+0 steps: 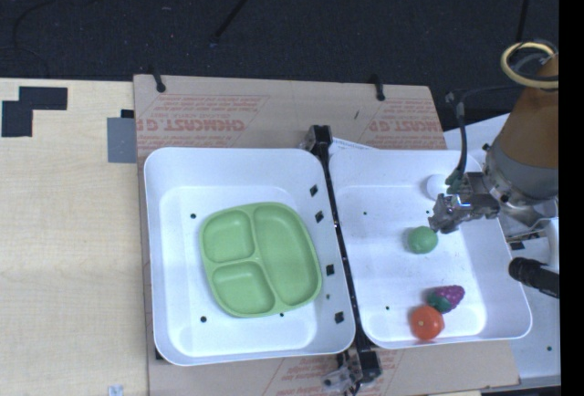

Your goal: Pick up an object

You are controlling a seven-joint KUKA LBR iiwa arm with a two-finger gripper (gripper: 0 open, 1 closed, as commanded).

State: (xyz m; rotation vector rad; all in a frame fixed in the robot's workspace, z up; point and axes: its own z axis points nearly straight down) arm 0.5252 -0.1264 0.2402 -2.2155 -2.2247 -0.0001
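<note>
Hand low in right bin, just above-right of green ball, grip state unclear, orange ball and purple piece nearer front, green divided plate in left bin

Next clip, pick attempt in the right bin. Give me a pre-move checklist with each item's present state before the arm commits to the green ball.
1. Gripper in place over the right bin, just up and right of the green ball: ok.
2. Green ball between the jaws: not ok, it lies on the bin floor beside them.
3. Jaws open for a grasp: cannot tell.
4. Room around the ball: ok, the purple object and the orange-red ball lie well apart from it, nearer the front wall.
5. Small white object close behind the gripper: cannot tell if it touches.
6. Green divided plate sits in the left bin, out of the way: ok.
</note>
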